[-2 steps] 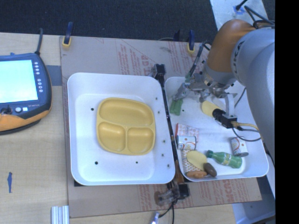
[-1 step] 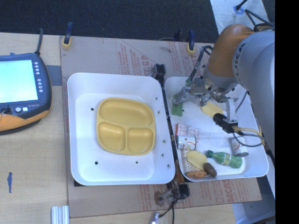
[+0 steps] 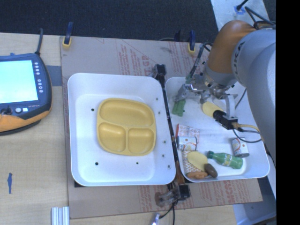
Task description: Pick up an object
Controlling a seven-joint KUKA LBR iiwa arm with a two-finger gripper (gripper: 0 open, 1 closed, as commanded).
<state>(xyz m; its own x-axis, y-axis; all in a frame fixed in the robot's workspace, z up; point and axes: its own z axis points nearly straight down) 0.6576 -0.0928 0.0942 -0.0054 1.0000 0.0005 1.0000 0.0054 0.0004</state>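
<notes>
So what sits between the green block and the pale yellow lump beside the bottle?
A red-and-white packet, lying in the right bin; the camera view shows it.

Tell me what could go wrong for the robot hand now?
The hand is by the green block, which lies close to the right bin's wall, so it might bump the wall or just shove the block. The green bottle, can and other bits lie crowded together, so grabbing one could knock another.

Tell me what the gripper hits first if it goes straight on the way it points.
The gripper points down, so it would probably meet the right bin floor beside the green block. Depth is unclear, so it might clip that block.
</notes>
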